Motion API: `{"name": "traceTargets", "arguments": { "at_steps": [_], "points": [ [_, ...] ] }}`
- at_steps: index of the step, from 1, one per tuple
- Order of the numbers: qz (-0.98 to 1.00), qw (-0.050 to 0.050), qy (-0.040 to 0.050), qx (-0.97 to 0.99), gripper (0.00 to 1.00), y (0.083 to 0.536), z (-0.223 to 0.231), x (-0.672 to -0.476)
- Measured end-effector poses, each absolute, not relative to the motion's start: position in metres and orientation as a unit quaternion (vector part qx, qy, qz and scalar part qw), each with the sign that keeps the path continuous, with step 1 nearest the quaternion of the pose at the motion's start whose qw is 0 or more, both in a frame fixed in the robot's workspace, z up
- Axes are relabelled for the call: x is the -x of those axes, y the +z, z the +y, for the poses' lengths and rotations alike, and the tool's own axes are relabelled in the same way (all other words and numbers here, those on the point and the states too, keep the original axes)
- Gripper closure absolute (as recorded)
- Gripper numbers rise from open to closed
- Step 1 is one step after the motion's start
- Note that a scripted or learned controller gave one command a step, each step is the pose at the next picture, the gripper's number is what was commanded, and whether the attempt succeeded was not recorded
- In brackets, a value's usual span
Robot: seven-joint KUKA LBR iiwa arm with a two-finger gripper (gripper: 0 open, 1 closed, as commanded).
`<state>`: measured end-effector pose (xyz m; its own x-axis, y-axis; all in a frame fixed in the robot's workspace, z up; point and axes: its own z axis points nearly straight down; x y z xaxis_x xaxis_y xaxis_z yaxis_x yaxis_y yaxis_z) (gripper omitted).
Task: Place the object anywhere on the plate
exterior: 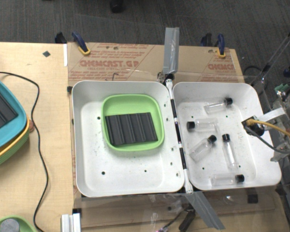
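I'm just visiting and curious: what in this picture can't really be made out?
- Arm: cut off by the camera view's right edge; gripper state unreadable.
- Clear vials in the right bin: transparent, outlines faint, contents unclear.
- Green plate: a dark ridged insert hides its floor.

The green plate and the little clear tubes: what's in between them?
In the camera view, the two bins' touching walls lie between the green plate and the clear tubes, plus bare white bin floor.

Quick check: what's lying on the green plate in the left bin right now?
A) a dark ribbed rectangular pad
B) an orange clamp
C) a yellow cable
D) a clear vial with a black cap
A: a dark ribbed pad lies flat on the green plate in the left bin; the clear vials sit in the right bin.
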<state>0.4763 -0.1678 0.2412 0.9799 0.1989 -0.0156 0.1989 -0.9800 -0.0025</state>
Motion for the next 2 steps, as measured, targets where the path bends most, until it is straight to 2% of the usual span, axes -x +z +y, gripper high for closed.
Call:
{"name": "traceTargets", "arguments": {
  "at_steps": [1, 2],
  "points": [
    [-0.099, 0.001, 0.0035, 0.995, 0.00, 0.231, -0.177, -0.477],
    [-0.101, 0.001, 0.0029, 0.995, 0.00, 0.244, -0.113, -0.477]
  ]
}}
